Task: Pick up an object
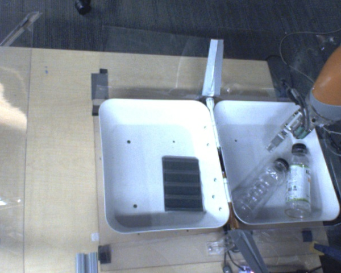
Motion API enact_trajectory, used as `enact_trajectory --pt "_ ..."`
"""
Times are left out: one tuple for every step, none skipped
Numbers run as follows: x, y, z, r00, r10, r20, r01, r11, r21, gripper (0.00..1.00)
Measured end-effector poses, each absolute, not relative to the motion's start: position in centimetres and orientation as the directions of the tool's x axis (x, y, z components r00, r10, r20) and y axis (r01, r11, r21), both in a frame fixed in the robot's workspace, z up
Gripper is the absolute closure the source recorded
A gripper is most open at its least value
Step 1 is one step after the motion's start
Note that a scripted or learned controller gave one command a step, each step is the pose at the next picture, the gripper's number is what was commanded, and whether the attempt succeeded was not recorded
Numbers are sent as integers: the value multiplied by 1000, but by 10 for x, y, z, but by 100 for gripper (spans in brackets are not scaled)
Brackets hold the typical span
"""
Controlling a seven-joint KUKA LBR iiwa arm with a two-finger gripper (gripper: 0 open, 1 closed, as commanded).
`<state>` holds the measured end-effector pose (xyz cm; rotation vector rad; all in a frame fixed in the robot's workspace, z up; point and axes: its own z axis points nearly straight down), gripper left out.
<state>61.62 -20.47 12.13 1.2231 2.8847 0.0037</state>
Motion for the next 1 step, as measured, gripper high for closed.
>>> enact_trajectory --pt "572 -161 104 -792 610 -5 610 792 4 0"
